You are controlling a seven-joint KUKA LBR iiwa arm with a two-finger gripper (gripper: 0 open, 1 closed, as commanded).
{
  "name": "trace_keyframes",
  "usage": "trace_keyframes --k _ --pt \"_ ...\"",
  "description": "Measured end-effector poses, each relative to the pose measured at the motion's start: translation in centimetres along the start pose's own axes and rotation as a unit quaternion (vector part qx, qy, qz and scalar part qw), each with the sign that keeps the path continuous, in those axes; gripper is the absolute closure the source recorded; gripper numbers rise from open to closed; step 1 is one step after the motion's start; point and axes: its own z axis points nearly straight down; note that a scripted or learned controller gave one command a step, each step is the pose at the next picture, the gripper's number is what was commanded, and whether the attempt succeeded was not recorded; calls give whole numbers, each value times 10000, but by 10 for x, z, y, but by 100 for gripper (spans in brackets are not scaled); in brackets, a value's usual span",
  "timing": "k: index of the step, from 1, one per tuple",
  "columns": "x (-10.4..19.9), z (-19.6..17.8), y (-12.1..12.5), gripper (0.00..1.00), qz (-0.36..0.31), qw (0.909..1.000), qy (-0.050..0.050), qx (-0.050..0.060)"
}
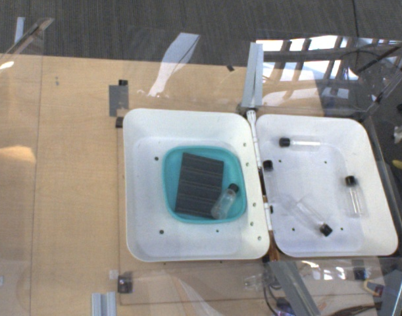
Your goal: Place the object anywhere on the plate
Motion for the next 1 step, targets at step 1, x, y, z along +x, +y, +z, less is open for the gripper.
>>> trace_keyframes --k 1 --pt "0 0 0 0 0 10000 0 0"
